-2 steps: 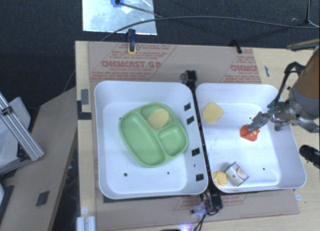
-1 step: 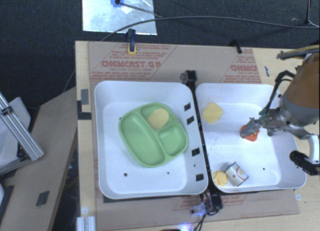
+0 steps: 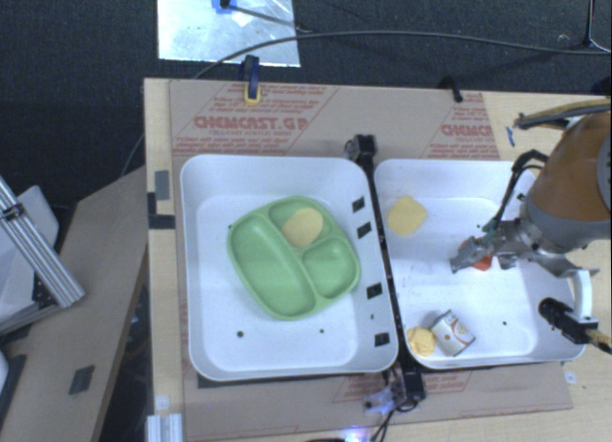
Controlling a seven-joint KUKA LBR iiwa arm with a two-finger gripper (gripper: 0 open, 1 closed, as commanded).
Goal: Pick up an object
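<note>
1. The desk (image 3: 316, 110), covered with a brown printed board, carries two shallow white plastic bins: the left bin (image 3: 206, 239) and the right bin (image 3: 507, 182).
2. A pale green, three-compartment plastic plate (image 3: 277, 273) lies in the left bin, with a rounded yellow piece (image 3: 304, 228) in its upper compartment.
3. The grey claw (image 3: 475, 258) sits low in the right bin, with something small and orange-red (image 3: 483, 263) at its tip; I cannot tell how its jaws stand, nor whether that item is caught between them.
4. A flat yellow wedge-like piece (image 3: 407, 214) lies near the right bin's upper left, well apart from the claw. It looks light and smooth, perhaps toy food; taking it across its narrow sides seems safest.
5. A small silver can-like object (image 3: 451, 331) and a small yellow lump (image 3: 421, 340) touch at the bin's lower edge. The can is probably stiff and slippery, best pinched across its round body.
</note>
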